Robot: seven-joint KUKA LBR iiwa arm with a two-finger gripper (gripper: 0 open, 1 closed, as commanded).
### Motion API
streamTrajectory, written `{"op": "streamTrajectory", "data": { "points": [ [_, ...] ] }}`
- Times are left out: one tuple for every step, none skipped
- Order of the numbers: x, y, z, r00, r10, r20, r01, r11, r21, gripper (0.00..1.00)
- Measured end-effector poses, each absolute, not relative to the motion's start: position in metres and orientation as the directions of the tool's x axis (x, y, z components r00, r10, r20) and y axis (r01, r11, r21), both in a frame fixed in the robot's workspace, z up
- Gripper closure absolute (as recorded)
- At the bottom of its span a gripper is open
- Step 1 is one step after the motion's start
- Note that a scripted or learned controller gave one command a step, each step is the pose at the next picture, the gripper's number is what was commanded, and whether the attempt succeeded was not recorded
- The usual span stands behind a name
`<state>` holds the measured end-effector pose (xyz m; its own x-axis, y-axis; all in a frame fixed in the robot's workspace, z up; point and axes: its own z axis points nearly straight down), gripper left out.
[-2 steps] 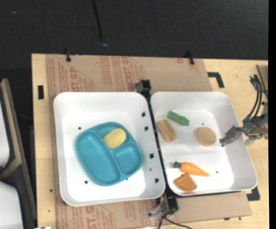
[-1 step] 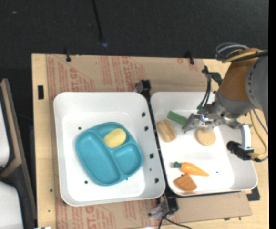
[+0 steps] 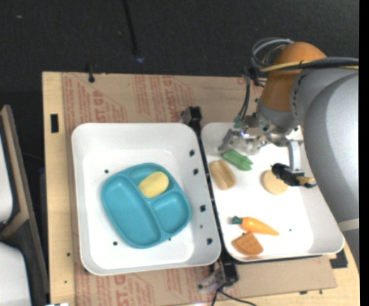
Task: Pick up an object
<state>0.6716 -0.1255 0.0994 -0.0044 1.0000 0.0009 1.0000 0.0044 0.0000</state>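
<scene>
I saw the pincer (image 3: 243, 140) low in the right bin (image 3: 318, 231), at its far left corner, just above a smooth green pod-shaped piece (image 3: 238, 159); whether it gripped it I couldn't tell. A tan loaf (image 3: 222, 174) lay just beside. The glossy orange carrot (image 3: 258, 225) had open floor around it.

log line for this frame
tool: over right bin, at green item | grasp: unconfirmed | left bin: blue tray, yellow item on it
</scene>
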Motion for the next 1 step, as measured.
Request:
{"op": "streamTrajectory", "data": {
  "points": [
    [0.6426, -0.1013, 0.1011, -0.001, 1.0, 0.0, 1.0, 0.001, 0.001, 0.0]
  ]
}}
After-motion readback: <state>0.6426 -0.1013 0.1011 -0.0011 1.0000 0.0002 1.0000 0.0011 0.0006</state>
